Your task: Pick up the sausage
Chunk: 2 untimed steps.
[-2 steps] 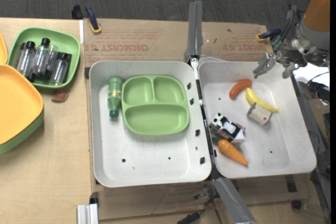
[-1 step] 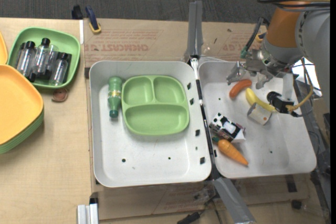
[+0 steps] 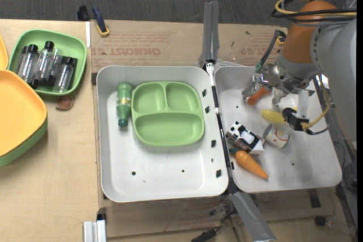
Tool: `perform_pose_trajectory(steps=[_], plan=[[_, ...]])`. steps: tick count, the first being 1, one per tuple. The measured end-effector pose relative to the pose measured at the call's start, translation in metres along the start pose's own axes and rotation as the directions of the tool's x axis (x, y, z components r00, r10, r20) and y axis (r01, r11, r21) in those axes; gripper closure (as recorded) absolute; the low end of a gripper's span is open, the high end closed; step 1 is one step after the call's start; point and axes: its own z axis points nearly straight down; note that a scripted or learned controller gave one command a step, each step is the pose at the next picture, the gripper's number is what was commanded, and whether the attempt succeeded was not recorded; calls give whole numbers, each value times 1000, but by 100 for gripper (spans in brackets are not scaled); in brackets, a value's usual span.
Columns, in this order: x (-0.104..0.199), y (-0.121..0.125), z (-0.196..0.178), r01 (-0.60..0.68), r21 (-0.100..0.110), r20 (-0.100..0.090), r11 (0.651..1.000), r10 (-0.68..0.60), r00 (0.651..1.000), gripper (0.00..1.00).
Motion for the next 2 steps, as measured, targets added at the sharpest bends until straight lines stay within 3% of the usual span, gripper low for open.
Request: perform_pose_trajectory(steps=[1, 2], plan=[[-1, -1, -8, 0, 6, 2, 1000, 0, 1000, 100], [46, -53, -100, -34, 1, -1, 999, 34, 999, 100]])
